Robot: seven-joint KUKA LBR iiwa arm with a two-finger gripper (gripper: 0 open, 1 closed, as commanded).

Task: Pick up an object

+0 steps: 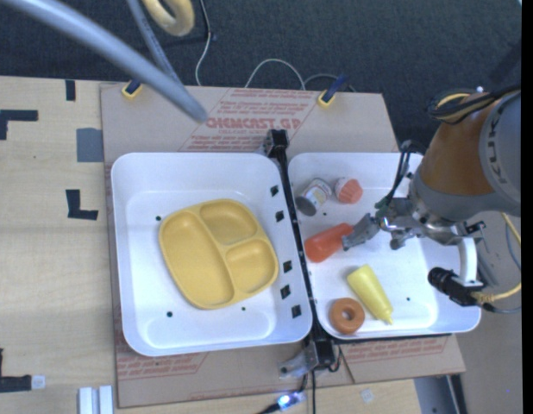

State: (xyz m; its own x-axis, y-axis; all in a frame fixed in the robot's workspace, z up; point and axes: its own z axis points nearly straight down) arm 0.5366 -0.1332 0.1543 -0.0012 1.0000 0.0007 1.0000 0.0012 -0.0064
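doughnut [346, 315], tool [360, 234] hiding carrot [322, 244] tip

The right bin [439, 322] was crowded along its left half: an orange carrot-shaped piece [327, 241] lay near the divider [291, 231], a small metal can [314, 197] and an orange-capped item [348, 191] sat near the far wall, and a yellow bottle-shaped piece [371, 293] lay just beside a brown ring [346, 315] near the front rim. The arm [460, 175] covered the bin's right side, its jaws close to the carrot's end. White floor showed between the carrot and the yellow piece. In the left bin [128, 231], a yellow sectioned tray [218, 253] filled the middle, leaving bare margins along every wall.
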